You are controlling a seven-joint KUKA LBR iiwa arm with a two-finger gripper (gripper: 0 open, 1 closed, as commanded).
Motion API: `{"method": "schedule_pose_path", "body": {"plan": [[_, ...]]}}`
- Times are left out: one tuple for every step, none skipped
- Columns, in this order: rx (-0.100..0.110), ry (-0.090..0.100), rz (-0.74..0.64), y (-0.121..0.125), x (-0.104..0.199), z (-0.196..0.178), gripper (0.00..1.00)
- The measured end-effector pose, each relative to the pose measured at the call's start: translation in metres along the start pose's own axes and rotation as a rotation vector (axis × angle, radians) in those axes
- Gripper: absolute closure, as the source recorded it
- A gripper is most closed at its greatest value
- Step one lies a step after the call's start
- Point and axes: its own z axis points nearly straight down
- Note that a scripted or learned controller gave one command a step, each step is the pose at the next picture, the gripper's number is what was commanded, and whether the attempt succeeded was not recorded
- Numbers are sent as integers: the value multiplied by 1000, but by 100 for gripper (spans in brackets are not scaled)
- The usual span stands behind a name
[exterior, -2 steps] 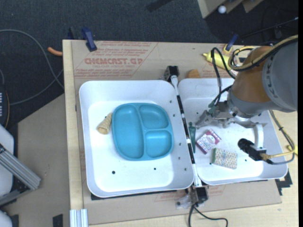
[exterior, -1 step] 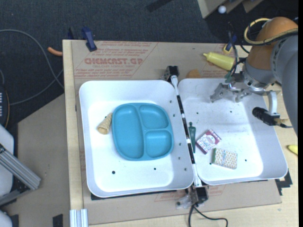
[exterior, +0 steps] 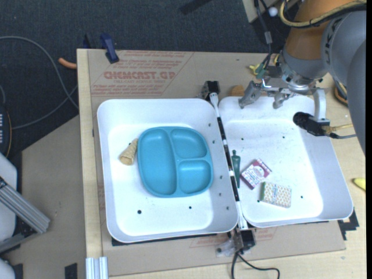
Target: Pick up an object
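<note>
Gripper (exterior: 266, 97) sits over the far rim of the right bin (exterior: 325, 173), fingers spread apart w/ nothing between them, tips pointing down. Nearest things to grab lie toward the camera & a bit left of the gripper, well apart from it: a small purple-and-white packet (exterior: 255, 173) lying flat & skewed, and just beside it on the near side a pale speckled block (exterior: 275, 195), looks spongy or cloth-like, boxy, long axis running roughly left-right. A thin green pen-like stick (exterior: 235, 166) lies along the bin's left wall, long axis running far-to-near. So the coming move, I'd guess, is a reach toward the near-left part of this bin, jaws turned across the chosen item's short side. Left bin (exterior: 116, 156) holds a smooth blue plastic divided plate (exterior: 174, 160) w/ 3 sections, and a tan ribbed cone (exterior: 129, 151) touching its left edge; both farther off. Bins are glossy white, shallow, rounded corners.
</note>
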Motion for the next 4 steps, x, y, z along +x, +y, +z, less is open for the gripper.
{"method": "schedule_pose_path", "body": {"plan": [[7,0,5,-141,-22,44,0],[1,-3,3,-42,-87,-12,0],[7,1,2,-77,-13,59,0],[-3,-9,9,-127,-15,99,0]]}}
